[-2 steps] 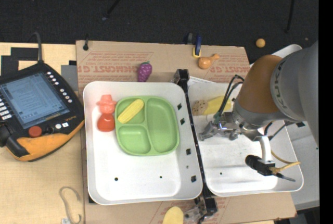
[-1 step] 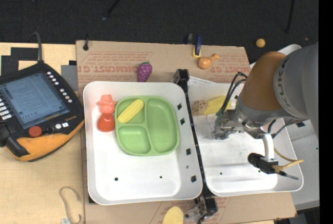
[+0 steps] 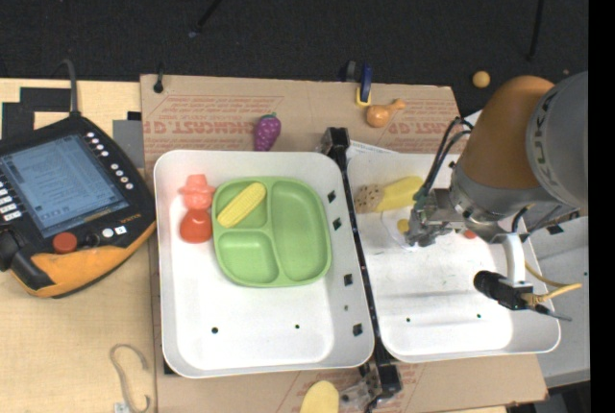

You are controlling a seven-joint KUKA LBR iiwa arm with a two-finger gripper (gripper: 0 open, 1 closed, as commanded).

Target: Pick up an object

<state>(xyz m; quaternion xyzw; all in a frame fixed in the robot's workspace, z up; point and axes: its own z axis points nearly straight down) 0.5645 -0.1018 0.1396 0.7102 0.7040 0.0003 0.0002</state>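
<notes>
Camera view: I've got the jaws [image 3: 420,230] low in the right bin [image 3: 452,329], whether open or closed I cannot tell. Yellow object [image 3: 397,194] lies just up-left of them, long axis running left-right. Close reach, I'd say.

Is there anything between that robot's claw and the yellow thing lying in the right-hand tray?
Nothing visible stands between them. The gripper hangs low in the right bin, right beside the yellow object, which lies just up and to its left. The arm's own wrist hides the bin floor beneath it.
</notes>
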